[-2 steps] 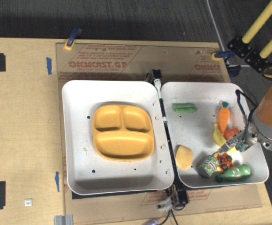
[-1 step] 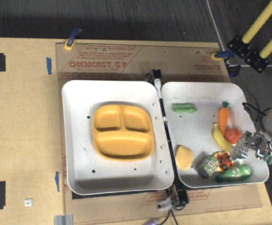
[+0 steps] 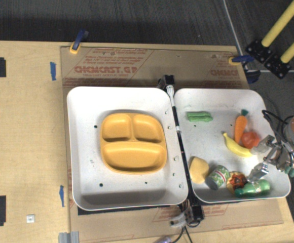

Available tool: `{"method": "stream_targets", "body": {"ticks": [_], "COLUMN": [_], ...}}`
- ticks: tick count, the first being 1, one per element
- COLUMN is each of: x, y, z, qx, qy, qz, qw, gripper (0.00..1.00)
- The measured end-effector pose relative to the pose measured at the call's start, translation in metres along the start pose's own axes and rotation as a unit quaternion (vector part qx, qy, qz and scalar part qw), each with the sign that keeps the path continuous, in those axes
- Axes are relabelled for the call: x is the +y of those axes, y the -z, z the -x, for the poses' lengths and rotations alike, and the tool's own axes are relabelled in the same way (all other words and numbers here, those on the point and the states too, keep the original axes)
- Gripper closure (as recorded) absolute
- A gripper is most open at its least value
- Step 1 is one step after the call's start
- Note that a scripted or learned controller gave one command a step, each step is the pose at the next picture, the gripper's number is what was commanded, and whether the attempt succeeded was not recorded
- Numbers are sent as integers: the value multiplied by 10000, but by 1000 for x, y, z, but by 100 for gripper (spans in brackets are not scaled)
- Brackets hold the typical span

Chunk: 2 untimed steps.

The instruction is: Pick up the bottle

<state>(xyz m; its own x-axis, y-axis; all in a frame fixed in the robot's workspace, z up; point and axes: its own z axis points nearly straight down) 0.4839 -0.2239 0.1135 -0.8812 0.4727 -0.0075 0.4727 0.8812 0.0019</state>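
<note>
**Claw hangs over the right bin's near corner**

Claw (image 3: 264, 167) sits low at the right bin's (image 3: 213, 103) right side, its metal fingers pointing down-left, just above and beside the green bottle (image 3: 253, 188). Whether those fingers are spread or closed I cannot tell. The bottle lies on its side in the near right corner of that bin, nothing visibly gripping it. Touching its left end is an orange-brown item (image 3: 236, 179), then a small can (image 3: 218, 176) and a yellow lump (image 3: 198, 169). Farther back lie a banana (image 3: 235, 146), a carrot (image 3: 241, 126), a red piece (image 3: 249, 138) and a green pod (image 3: 199, 116). The left bin (image 3: 86, 135) holds a yellow divided tray (image 3: 133, 140).
</note>
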Motion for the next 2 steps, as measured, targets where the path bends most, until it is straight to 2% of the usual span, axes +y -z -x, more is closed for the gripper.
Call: {"method": "stream_targets", "body": {"ticks": [1,2], "x": [18,109], "y": [114,79], "z": [33,29], "qx": [23,35], "qy": [-759,-1003], "qz": [-7,-7], "qw": [9971,9949], "gripper": [0,0]}}
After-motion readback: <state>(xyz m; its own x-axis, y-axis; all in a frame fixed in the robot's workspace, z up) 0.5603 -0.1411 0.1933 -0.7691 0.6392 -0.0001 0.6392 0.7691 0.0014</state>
